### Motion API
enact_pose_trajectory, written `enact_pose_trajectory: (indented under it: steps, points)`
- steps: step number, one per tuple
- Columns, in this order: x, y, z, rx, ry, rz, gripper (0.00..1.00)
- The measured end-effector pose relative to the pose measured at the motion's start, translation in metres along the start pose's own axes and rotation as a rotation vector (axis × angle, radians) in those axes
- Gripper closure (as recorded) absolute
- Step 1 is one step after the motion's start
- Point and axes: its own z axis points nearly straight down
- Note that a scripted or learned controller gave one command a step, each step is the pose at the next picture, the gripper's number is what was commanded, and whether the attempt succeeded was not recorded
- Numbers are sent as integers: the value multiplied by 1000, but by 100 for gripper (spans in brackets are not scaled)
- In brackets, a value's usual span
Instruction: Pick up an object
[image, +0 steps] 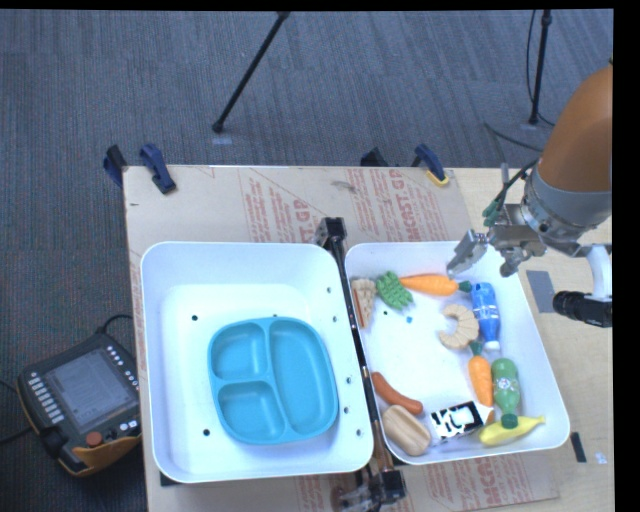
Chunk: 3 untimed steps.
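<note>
My fingers (487, 255) hung spread apart with nothing between them, above the far edge of the right bin (552, 385). Red printed lettering ran across the cardboard-topped desk (250, 200), mirrored and too broken to read. A small black-and-white tag (457, 419) lay near the bin's front (its markings were too small to make out). The right bin held toy food: a carrot (428, 284) beside a green leafy piece (393, 291), a blue bottle (485, 311), a tan croissant (461, 327), a second carrot (481, 379), a green bottle (505, 385), a banana (511, 429), a sausage (396, 392) and a bread roll (407, 430). The left bin (165, 300) held a blue divided tray (271, 379).
</note>
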Motion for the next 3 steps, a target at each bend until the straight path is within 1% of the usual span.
enact_pose_trajectory:
  steps: [1, 2, 3]
  points:
    - [-67, -52, 137, 2, 0, -70, 0]
    - [-32, -104, 161, 1, 1, -356, 0]
    - [33, -92, 161, 0, 1, -546, 0]
